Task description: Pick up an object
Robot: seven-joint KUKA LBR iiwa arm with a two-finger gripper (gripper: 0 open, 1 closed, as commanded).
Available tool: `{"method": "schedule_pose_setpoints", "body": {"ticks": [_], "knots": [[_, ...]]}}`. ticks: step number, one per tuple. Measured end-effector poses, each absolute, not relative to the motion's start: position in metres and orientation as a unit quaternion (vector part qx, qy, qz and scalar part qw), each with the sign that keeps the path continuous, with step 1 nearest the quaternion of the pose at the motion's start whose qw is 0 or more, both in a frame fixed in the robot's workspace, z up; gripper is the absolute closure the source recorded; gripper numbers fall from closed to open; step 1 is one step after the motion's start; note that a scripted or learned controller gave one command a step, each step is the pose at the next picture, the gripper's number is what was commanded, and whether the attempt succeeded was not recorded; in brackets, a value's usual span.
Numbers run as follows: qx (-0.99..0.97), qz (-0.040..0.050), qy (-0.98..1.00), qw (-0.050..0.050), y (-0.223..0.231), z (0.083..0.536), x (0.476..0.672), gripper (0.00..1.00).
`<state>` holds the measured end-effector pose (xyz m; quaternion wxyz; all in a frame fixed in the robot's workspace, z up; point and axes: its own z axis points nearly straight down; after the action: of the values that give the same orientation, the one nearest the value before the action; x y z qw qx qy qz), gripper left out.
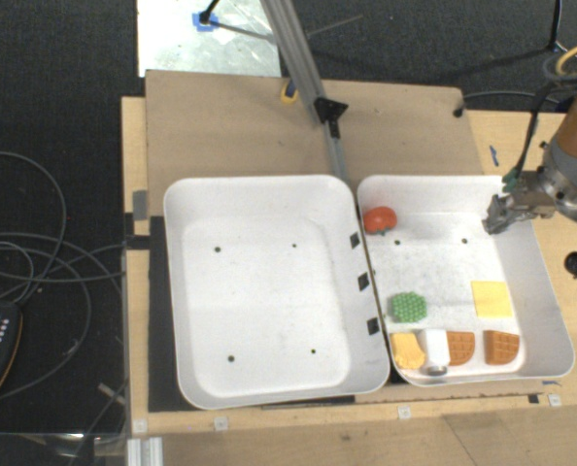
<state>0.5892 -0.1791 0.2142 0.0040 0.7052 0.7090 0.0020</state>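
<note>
camera view: your end effector (494, 216) hovers over the right bin's (546, 289) far edge; you cannot tell its opening, and nothing shows in its grip. the red ball (380, 219) sits in the far left corner, well apart. it looks light, smooth and apt to roll; take it across its middle.

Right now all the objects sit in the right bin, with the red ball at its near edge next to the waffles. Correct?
Not quite. The red ball is at the far left corner of the right bin, away from the waffles, which lie along the near edge. The camera view shows this. The rest holds: all the objects sit in the right bin.
</note>
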Motion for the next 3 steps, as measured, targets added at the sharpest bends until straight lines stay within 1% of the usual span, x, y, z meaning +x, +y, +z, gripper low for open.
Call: {"method": "schedule_pose_setpoints", "body": {"ticks": [1, 2, 3], "knots": [[0.705, 0.0012, 0.709, 0.002, -0.179, 0.232, 0.59, 1.0], [0.704, 0.0009, 0.711, -0.001, -0.125, 0.223, 0.592, 1.0], [0.703, 0.0014, 0.711, -0.001, -0.07, 0.22, 0.597, 1.0]]}}
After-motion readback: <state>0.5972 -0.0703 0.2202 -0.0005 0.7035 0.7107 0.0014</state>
